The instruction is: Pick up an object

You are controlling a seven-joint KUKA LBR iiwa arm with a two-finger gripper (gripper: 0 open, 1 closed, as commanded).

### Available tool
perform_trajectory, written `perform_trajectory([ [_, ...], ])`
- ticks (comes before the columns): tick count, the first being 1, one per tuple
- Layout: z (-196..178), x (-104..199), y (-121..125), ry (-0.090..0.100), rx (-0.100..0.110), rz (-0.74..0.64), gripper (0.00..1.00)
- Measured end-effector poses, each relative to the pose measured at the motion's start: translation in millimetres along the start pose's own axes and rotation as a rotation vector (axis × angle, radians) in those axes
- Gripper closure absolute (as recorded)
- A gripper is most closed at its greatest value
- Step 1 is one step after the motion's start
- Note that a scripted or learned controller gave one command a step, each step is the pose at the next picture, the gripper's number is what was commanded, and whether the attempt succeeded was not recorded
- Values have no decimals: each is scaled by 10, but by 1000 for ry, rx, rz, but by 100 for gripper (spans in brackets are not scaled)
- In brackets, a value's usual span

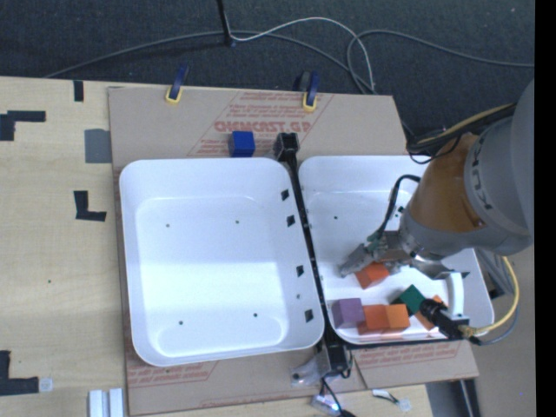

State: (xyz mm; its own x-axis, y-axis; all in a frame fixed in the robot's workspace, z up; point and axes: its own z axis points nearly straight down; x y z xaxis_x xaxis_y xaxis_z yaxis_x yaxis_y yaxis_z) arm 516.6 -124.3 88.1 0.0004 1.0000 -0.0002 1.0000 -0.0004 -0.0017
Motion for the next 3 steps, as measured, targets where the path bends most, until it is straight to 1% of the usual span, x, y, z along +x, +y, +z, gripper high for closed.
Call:
perform_trajectory([
  [1,-111,5,6,0,-2,-1,100],
  [2,-1043,885,-280,3,-9,-9,100],
  [3,-1002,1517,-174,2,0,-7,100],
])
